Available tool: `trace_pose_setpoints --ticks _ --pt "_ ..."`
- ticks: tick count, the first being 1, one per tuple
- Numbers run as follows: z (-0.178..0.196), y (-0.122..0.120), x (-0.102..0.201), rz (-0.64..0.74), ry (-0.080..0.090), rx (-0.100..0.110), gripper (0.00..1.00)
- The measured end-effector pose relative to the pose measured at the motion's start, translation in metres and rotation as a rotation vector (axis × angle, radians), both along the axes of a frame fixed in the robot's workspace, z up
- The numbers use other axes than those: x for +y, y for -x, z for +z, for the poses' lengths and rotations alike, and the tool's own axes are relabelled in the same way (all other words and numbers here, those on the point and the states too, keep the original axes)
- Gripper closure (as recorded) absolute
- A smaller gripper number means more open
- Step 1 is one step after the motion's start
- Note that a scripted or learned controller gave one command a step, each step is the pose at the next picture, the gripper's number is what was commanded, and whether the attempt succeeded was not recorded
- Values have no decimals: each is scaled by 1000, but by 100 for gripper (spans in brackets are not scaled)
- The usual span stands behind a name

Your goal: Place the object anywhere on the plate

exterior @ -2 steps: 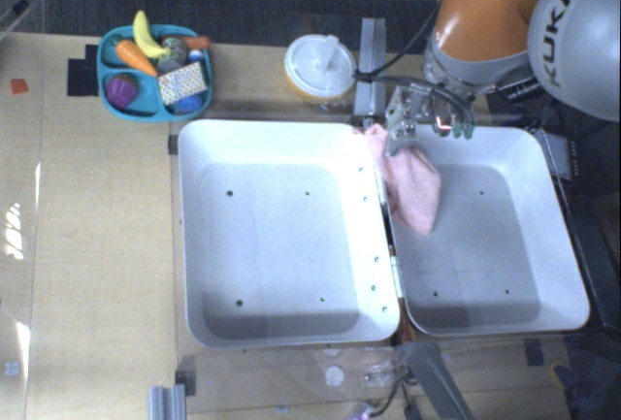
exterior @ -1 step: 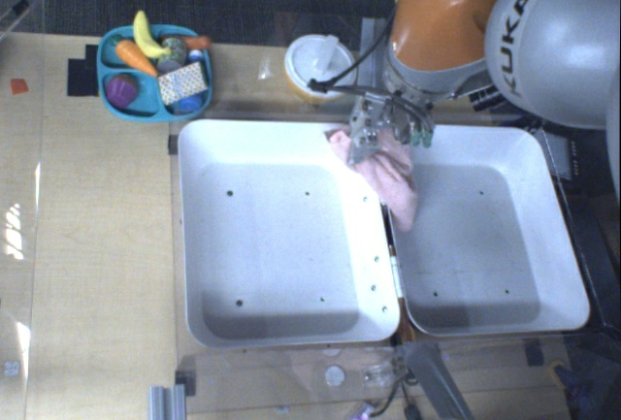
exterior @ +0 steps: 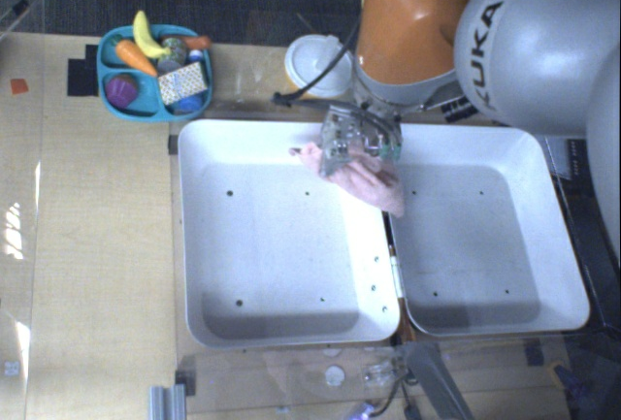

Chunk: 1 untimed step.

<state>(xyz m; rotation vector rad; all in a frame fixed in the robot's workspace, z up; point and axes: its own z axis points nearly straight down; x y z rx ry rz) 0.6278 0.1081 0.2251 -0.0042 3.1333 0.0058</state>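
Observation:
A limp pink cloth point(exterior: 367, 183) hangs over the wall between the two white bins, near their far edge. My gripper point(exterior: 360, 145) is right on its upper end, and the cloth's top sits between the fingers, which are shut on it. The cloth droops down and to the right from there. A blue divided plate point(exterior: 109, 102) sits on the bench beyond the left bin's far left corner, well to the left of the gripper. It carries a toy banana point(exterior: 147, 36), a carrot point(exterior: 134, 56), a purple piece point(exterior: 121, 89) and a speckled block point(exterior: 184, 81).
The left bin point(exterior: 281, 243) and right bin point(exterior: 485, 243) lie side by side. A white round container point(exterior: 310, 61) stands behind the bins, just left of the arm's orange band point(exterior: 412, 16). Bare wooden bench stretches out on the left.

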Motion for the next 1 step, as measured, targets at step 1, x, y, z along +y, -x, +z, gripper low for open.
trace_pose_setpoints --ticks 1 --pt "0 0 0 0 0 0 0"
